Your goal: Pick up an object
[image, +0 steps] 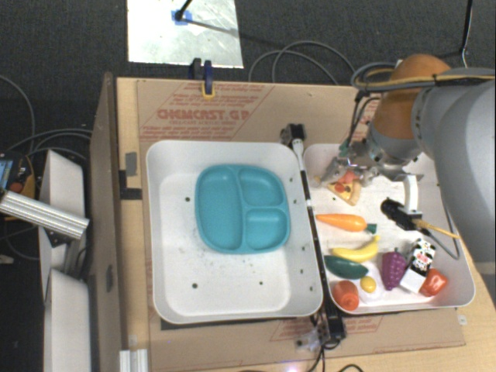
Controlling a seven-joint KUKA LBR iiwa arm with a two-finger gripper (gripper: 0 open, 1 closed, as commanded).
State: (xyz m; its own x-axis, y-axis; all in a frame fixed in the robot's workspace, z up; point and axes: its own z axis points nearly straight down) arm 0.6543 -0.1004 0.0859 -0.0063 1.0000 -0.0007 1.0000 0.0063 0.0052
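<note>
two bins (167, 231), one tray (242, 209), perhaps nine toys (342, 222)

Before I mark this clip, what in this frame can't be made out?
- Gripper: the arm's wrist covers its fingers from above, so whether it grips anything cannot be told.
- Pizza slice toy: partly under the gripper; contact unclear.
- Right bin: its far corner lies under the arm.
- Small black-and-white carton: print too small to read.
- Yellow item by the grapes: too small to identify.
</note>
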